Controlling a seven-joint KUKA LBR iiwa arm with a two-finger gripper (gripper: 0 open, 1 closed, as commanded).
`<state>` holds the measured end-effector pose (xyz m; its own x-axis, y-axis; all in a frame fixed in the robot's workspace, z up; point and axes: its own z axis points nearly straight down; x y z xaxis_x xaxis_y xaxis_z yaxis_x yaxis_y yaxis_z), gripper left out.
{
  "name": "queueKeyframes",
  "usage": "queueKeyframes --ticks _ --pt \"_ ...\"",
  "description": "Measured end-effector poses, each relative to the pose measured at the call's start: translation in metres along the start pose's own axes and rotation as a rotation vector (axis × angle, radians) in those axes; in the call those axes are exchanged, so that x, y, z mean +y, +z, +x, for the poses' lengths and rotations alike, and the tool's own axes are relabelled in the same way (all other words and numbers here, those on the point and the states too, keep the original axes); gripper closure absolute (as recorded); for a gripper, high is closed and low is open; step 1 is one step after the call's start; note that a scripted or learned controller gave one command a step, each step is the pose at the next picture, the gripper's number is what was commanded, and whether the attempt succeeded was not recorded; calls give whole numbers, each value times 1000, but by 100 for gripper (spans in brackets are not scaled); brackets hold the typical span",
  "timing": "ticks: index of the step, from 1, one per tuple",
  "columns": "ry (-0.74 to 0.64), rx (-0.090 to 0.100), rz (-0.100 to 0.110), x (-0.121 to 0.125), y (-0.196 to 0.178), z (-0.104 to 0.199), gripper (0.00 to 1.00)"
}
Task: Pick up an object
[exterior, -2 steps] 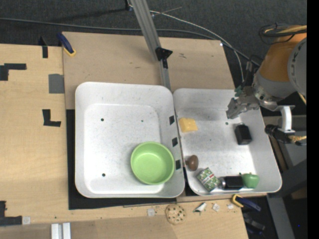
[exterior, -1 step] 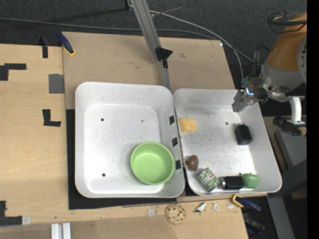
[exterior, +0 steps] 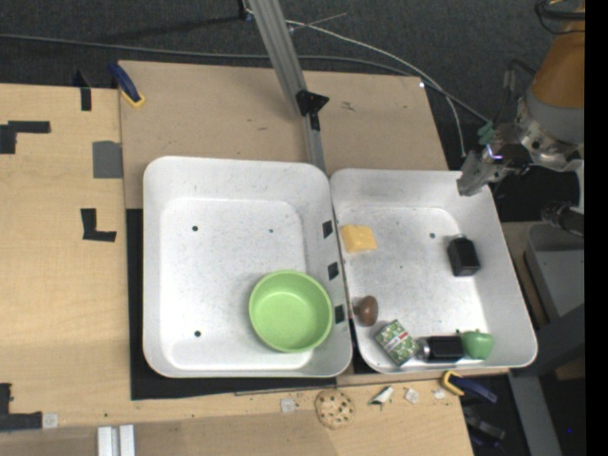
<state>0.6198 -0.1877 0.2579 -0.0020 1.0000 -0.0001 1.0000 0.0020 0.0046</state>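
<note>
Objects in my right bin: five — yellow sponge-like square, black block, brown nut-like lump, green printed packet, black bottle with green cap, the last three crowding the near rim. Left bin: one green bowl. One cookie on the counter. Mid-floor of the right bin is open. My claw hovers over its far-right rim; whether it's clenched, can't tell.

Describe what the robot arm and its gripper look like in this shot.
The arm has an orange band over a light grey, rounded wrist section. Dark cables loop beside it near the top right. Below the wrist sits a metallic grey fitting, and the gripper is a small grey piece ending over the right bin's far rim. No markings are legible.
</note>
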Motion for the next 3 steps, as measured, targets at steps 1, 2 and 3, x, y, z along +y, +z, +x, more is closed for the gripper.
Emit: queueKeyframes --ticks 1,2,3 --pt "-3 2 9 -15 15 55 100" --pt "-4 2 11 -27 29 111 100" --pt "-4 2 14 -43 41 159 100"
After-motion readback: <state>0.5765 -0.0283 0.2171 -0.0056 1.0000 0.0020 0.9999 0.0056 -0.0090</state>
